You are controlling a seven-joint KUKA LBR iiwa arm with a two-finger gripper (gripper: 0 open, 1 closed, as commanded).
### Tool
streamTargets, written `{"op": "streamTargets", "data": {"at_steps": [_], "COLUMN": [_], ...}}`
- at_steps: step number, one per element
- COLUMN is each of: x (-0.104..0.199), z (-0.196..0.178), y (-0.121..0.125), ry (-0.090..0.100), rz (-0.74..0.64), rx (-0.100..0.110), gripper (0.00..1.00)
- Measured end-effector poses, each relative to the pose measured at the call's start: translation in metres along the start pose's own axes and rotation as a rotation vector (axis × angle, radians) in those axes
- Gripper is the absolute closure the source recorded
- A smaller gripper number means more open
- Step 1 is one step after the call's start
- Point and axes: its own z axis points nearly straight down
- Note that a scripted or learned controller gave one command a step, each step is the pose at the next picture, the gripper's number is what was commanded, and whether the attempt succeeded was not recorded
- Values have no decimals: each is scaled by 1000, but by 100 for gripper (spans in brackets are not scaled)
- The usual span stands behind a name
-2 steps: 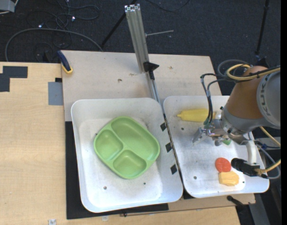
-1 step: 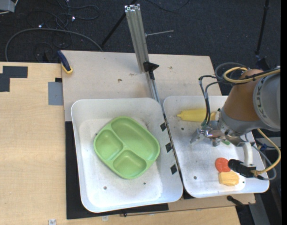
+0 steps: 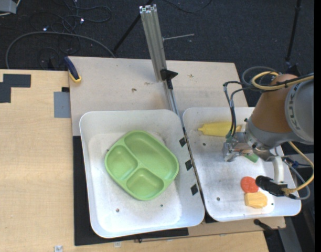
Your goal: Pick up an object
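Gripper (image 3: 233,152) is low over the right bin (image 3: 218,203), centre-right of the frame, with the arm reaching in from the right edge. From this angle you cannot tell whether it is open or closed, or whether it has hold of anything; the wrist housing hides that part.

You can count four loose objects in the right bin:
- Long yellow piece (image 3: 215,129): tapered at its left end, shaped like a banana or a corn cob. It lies flat near the bin's upper edge, just up and left of the gripper. Its right end runs behind the cable and wrist.
- Small green piece (image 3: 251,158): just right of the gripper and partly under the wrist. Its shape is not readable.
- Round red-orange piece (image 3: 248,183): lower right of the bin, below the gripper and apart from it.
- Yellow block (image 3: 256,200): squat, directly below the red-orange piece. You cannot tell whether the two touch.

Left bin (image 3: 92,140): one light green divided plate (image 3: 142,164) with three compartments and rounded corners. It lies flat near the bin's centre, turned at an angle to the bin's walls.

Background: an aluminium post (image 3: 154,41) stands at upper centre, behind the seam between the bins.
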Motion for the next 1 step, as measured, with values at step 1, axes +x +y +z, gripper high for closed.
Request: {"op": "streamTargets", "data": {"at_steps": [1], "x": [-7], "z": [-51], "y": [9], "ry": [-8], "rz": [-3], "rx": [7], "gripper": [100]}}
